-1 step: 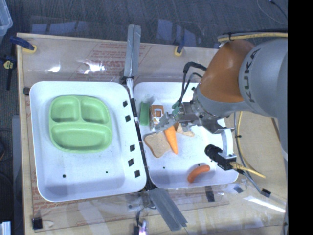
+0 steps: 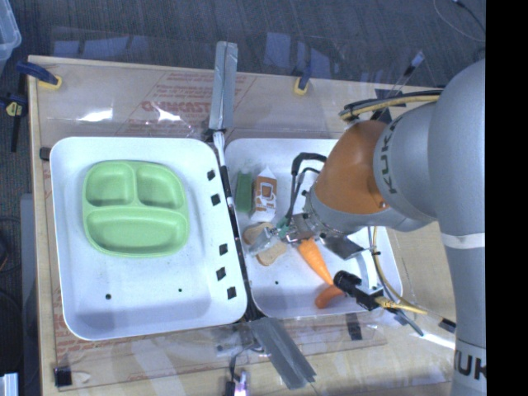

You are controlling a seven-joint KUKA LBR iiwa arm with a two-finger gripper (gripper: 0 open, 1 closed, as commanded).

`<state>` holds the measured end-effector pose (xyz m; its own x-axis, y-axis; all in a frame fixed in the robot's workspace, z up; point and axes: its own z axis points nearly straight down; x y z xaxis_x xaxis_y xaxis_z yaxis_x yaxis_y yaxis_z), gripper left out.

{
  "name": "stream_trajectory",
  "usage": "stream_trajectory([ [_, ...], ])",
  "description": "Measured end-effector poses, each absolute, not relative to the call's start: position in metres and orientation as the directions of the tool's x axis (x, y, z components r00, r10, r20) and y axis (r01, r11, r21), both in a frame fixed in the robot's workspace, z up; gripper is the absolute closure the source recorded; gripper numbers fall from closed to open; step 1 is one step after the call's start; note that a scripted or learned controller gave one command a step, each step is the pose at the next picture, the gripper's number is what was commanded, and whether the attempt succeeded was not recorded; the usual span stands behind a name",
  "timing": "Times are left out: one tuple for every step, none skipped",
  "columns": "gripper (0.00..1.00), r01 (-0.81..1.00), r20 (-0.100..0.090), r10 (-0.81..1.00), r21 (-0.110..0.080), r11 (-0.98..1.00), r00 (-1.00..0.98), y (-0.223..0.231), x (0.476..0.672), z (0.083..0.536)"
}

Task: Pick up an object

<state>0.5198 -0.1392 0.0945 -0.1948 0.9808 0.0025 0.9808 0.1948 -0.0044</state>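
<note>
Tan bread-like piece (image 2: 266,250) lies in right bin (image 2: 280,299), toward its 9 o'clock side, just beside pincer (image 2: 286,231), at pincer's 7 o'clock. Pincer spread or pressed together: cannot tell. Carrot (image 2: 314,259) at pincer's 4 o'clock. Brown-white packet (image 2: 266,195) and dark green item (image 2: 243,192) at 11 o'clock. Left bin (image 2: 124,295) holds green divided tray (image 2: 136,207).

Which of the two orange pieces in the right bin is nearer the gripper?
The longer orange piece, just beside the gripper; the shorter orange piece lies lower in view, farther off.
</note>
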Motion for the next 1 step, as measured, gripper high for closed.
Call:
stream_trajectory([
  [1.00, 0.980, -0.001, 0.980, -0.003, 0.200, -0.200, -0.1402, 0.5212, 0.1055],
])
